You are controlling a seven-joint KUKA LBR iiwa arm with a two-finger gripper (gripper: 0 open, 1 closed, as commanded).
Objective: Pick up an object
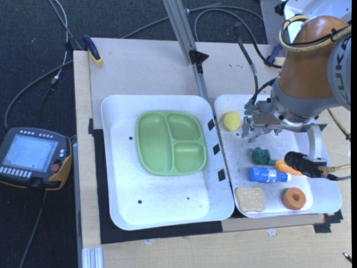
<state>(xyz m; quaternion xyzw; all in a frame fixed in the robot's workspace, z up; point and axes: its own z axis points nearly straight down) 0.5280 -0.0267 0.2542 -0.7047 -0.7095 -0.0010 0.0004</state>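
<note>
Just above the green toy (pixel 260 154) hovers the gripper (pixel 252 132)

Arm (pixel 312 60) enters from right, orange band above wrist; gripper (pixel 257 134) points down, low.

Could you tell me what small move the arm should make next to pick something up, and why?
Probably a short descent straight down. The tool hangs in the right bin, just above the dark green object, with the yellow ball to its left in the image and the blue bottle further toward the camera. The green piece seems nearest beneath it.
</note>
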